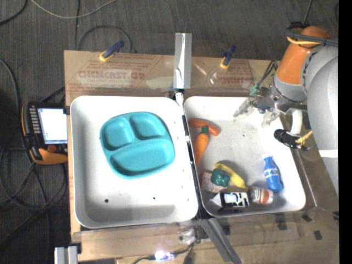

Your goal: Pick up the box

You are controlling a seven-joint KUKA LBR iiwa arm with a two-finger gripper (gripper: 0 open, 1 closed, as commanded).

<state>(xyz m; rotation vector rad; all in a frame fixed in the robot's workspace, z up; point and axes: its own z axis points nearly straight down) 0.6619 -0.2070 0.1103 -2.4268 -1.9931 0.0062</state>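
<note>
**Inspector:** Status of the pick, starting from the near edge?

**Assistant:** Nothing lifted yet. The box (233,198), black and white, lies at the near wall of the right bin (297,202), well apart from the gripper (256,110) and down-left of it. A small can (262,195) sits just beside the box on the arm's side; a yellow and green toy (225,176) rests just above it, toward the gripper. A blue bottle (271,174) lies between box and gripper, nearer the box. A carrot (201,142) lies to the gripper's left.

**Inspector:** And the arm?

**Assistant:** It reaches in from the right, wrist over the bin's far corner. The prongs look spread and carry nothing. I judge the whole approach, descent and grasp remain.

**Inspector:** The left bin (88,202)?

**Assistant:** Holds a teal tray (137,143), far left of the gripper.
</note>
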